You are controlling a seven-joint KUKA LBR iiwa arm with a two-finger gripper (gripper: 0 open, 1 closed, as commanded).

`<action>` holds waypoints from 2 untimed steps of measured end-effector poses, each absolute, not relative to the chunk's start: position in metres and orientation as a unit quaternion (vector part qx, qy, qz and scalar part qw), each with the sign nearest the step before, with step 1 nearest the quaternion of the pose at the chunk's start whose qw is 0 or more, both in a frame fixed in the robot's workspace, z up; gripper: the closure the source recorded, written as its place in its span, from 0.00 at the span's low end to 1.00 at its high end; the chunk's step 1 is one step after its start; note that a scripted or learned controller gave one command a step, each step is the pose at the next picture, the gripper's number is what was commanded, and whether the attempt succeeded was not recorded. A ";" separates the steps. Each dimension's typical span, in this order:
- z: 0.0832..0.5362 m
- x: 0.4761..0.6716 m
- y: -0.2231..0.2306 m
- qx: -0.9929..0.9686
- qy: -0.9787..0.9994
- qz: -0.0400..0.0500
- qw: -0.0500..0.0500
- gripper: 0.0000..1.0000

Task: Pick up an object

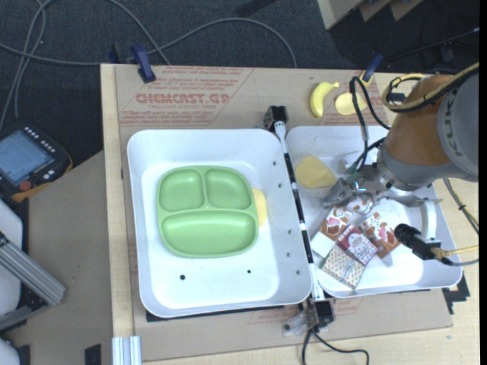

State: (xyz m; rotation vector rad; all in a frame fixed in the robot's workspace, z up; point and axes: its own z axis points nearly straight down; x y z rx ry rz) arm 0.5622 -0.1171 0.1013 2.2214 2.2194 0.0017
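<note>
Nearest to us, a small checked box (pixel 342 266) is lying at the front of the right white bin (pixel 426 281). Just behind it, some red and white crinkly packets (pixel 351 234) are sitting in a heap. Over in the left white bin (pixel 152 280), a green plastic plate with three sections (pixel 205 211) is lying flat.

A little farther back, the gripper (pixel 354 191) is hanging low over the right bin, just behind the packets and near a pale yellow flat wedge (pixel 313 172). It is too fuzzy there, so I cannot tell how wide the gripper is open or whether it is holding anything. Farthest back, a yellow toy banana (pixel 323 97) is lying on the board outside the bins.

I think the robot is doing the reaching-down step, and nothing looks lifted yet. Next, the gripper is going to need to sit right over one thing, probably a packet or the wedge, squeeze it and lift straight up. The packets are lying on each other, so one may slip.
</note>
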 end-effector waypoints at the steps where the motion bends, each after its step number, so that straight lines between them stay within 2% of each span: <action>1: 0.084 0.515 -0.099 0.707 0.707 0.000 0.000 0.00; 2: 0.094 0.516 -0.099 0.708 0.706 0.001 0.001 1.00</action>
